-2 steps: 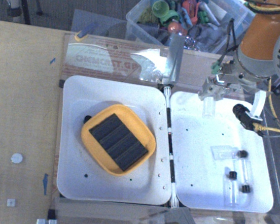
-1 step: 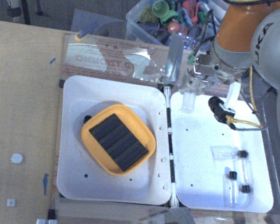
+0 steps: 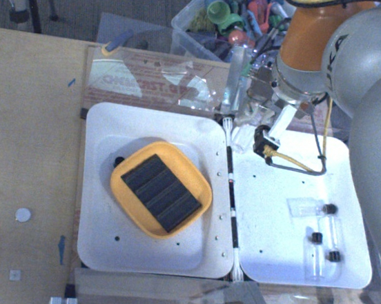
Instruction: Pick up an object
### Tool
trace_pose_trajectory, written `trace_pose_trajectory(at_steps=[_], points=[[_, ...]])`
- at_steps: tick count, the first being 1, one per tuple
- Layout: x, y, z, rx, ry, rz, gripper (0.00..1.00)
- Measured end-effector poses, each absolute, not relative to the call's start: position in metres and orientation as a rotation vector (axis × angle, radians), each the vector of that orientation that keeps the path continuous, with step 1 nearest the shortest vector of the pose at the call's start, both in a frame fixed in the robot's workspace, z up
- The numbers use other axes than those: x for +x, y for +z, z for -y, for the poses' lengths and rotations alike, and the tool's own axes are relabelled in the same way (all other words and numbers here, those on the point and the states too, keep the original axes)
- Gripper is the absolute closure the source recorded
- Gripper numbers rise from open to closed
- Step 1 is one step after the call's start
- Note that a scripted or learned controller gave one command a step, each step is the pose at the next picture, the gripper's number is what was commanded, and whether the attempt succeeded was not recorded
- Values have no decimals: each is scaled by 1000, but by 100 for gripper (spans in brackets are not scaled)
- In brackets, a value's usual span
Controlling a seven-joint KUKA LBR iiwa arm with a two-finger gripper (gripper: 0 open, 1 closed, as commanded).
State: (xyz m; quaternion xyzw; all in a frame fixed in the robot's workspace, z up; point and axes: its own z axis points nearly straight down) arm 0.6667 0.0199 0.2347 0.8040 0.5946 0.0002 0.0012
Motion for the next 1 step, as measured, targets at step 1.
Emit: trace_pose_trajectory(at_steps=[1], points=[[667,282,31,2855,0,-1307,100]])
